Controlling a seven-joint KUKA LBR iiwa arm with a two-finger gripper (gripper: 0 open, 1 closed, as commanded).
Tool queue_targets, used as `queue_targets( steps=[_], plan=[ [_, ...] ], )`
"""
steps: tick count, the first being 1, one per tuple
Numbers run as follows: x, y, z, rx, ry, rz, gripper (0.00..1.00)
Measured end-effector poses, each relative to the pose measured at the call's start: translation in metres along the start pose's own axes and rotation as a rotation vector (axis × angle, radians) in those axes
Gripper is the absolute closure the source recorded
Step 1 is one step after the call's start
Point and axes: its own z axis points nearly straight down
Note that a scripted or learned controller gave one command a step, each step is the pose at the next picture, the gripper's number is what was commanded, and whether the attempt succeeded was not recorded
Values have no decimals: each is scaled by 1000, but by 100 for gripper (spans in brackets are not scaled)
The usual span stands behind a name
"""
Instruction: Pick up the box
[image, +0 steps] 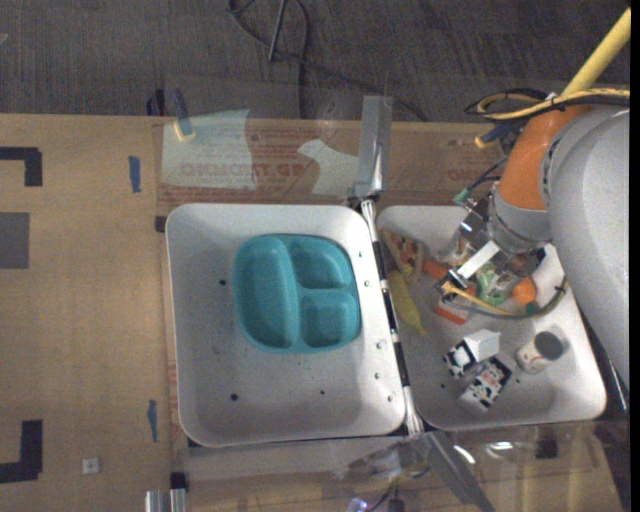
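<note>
Box position: 2 small black-and-white boxes (479, 366) are seen in the right bin (575, 400), near its front edge, touching at a corner.
Left bin (200, 330): a teal divided plate (297, 292) is held at its middle.
Arm (570, 180): reached in from the right, over the right bin's back half.
Gripper (478, 268): poised above a clutter of small toys; whether its fingers are apart or together cannot be told.
Key relation: the boxes are judged to lie just frontward of the gripper, their long axis running diagonally.
Cup (541, 350): set just right of the boxes.

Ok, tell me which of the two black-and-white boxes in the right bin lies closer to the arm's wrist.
The upper box, beside the white cup. The lower box sits further toward the right bin's front wall, away from the wrist.
</note>
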Motion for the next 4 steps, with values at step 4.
queue_targets(
  steps=[4],
  plan=[
    [-29,-6,-53,-10,7,-159,0]
  ],
)
